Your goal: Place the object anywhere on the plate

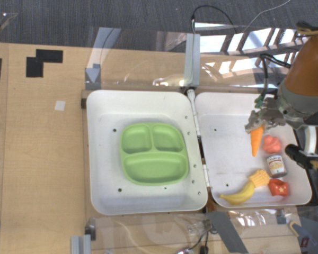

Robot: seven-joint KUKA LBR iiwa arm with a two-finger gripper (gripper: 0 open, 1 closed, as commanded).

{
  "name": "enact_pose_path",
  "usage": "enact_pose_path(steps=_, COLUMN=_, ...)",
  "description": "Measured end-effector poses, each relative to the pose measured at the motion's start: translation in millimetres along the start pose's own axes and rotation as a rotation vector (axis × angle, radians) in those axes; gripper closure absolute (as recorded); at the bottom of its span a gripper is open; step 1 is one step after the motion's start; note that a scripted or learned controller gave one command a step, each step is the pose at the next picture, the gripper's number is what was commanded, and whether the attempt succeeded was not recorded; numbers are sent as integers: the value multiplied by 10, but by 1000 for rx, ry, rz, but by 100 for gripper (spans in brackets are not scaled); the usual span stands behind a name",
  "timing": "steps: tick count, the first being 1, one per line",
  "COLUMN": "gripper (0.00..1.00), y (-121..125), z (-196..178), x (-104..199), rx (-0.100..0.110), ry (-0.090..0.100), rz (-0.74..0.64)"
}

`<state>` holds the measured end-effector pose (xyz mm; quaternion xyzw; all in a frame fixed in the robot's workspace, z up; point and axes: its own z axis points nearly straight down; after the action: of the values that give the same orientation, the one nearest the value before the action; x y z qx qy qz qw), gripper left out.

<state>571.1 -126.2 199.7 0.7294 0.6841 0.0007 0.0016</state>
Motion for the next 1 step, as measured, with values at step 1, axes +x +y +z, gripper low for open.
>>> enact_pose_path(steps=1, gripper=100, y=-822, z=-214, x=515, rx=0, ry=2, rz=27)
